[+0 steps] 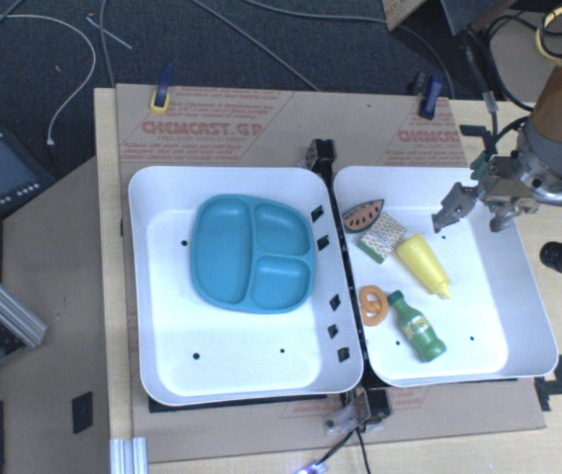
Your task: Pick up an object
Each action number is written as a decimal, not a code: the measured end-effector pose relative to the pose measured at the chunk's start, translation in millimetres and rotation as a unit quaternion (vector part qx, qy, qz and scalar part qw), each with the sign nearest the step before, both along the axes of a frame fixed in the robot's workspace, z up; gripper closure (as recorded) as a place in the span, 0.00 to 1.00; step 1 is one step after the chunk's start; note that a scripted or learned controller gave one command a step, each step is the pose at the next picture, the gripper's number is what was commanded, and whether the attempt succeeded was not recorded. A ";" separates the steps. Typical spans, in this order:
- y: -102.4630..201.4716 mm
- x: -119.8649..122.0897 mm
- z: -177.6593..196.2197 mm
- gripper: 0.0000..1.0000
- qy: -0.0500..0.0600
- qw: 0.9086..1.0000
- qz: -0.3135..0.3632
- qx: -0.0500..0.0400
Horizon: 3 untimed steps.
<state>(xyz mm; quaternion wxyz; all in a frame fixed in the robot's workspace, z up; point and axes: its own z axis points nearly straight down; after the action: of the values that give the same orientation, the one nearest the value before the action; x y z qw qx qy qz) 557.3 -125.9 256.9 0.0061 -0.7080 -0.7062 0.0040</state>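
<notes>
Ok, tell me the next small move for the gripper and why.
Probably move the gripper toward the view's left and lower it over the yellow bottle. The gripper hangs above the right bin's upper right part with nothing between its fingers, and the bottle is the nearest item, lying with some bare floor around it.

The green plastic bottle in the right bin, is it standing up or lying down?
Lying down. The green plastic bottle rests on its side on the floor of the right white bin, cap toward the orange pretzel-shaped toy.
</notes>
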 end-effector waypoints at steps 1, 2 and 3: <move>0.3 2.2 6.8 0.00 -0.007 1.000 0.001 -0.001; 9.7 -4.0 -46.5 0.00 -0.003 1.000 0.001 0.000; 16.2 2.5 -95.1 0.00 -0.004 1.000 0.001 0.000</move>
<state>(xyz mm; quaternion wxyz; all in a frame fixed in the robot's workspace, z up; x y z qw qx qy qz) 559.8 -109.7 161.8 0.0035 -0.7070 -0.7072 0.0016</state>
